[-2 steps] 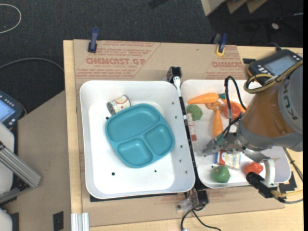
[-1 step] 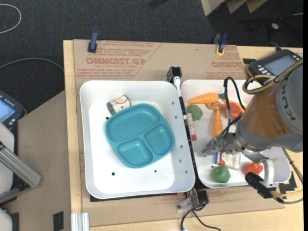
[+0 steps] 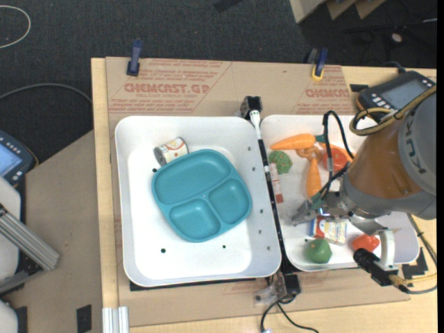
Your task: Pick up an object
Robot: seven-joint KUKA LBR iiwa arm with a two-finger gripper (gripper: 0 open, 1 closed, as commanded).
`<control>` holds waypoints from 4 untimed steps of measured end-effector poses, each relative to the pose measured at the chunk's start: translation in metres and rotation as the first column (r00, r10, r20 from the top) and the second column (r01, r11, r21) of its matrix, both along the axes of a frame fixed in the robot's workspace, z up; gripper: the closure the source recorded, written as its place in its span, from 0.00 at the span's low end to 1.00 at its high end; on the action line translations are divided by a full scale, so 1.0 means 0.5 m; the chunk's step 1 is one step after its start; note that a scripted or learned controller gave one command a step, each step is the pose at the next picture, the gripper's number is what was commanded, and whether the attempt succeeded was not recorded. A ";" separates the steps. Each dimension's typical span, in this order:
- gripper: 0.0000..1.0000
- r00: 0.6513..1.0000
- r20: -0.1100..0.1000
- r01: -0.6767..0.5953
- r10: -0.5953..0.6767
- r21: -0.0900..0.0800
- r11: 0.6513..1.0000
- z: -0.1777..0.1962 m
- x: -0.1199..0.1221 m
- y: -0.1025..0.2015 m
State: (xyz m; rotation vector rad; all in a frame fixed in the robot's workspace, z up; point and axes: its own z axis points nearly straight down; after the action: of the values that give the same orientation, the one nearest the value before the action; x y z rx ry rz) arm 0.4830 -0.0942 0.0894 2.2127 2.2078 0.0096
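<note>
Claw (image 3: 310,211) hovers just above the green apple (image 3: 318,250).

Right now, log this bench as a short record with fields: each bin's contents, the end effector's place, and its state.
left bin: teal divided plate; small can lying at the plate's far-left edge
right bin: carrots, broccoli piece, green round fruit, small packet, red item
end effector: low over the right bin, just above the packet
end effector state: cannot tell
arm: reaching in from the view's right
</note>
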 end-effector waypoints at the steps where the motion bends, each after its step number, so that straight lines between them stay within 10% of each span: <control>1: 0.00 1.000 0.000 0.000 0.000 0.000 1.000 0.000 0.000 0.000; 4: 0.00 1.000 -0.001 -0.001 0.001 0.000 1.000 0.000 0.000 -0.001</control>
State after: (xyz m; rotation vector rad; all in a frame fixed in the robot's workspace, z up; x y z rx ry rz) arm 0.4831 -0.0947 0.0893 2.2116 2.2090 0.0087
